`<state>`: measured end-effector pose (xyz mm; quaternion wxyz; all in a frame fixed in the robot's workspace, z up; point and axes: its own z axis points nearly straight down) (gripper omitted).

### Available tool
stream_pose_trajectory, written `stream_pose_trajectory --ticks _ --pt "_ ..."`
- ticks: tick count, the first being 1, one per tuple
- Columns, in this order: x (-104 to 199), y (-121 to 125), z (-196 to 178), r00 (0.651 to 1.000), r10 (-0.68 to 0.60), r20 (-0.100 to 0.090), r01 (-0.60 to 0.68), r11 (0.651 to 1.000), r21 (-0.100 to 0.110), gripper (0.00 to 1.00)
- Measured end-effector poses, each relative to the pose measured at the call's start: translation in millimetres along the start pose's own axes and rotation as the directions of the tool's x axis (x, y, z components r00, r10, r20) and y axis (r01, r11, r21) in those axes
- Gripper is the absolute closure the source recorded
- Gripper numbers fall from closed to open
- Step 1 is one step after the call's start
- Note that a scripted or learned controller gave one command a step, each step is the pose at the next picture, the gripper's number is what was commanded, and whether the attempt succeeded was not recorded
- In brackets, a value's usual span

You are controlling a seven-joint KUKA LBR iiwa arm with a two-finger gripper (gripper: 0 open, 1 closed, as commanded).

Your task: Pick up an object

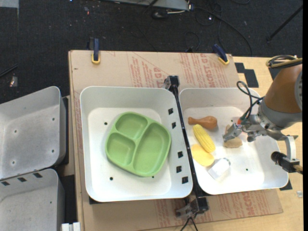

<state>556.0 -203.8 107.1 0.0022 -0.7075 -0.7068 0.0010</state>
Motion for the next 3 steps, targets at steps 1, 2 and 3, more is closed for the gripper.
stream_pose_trajectory --ticks 1,2,3 --pt "-1 2 -14 1.0 0.0 0.003 0.0 1.0 -0.006 1.0" --pt "-5 -7 -64 1.0 0.002 0.003 -0.002 1.0 -0.008 1.0" --pt "-3 -3 -108 1.0 -0.003 0.004 0.003 1.0 -0.01 1.0"
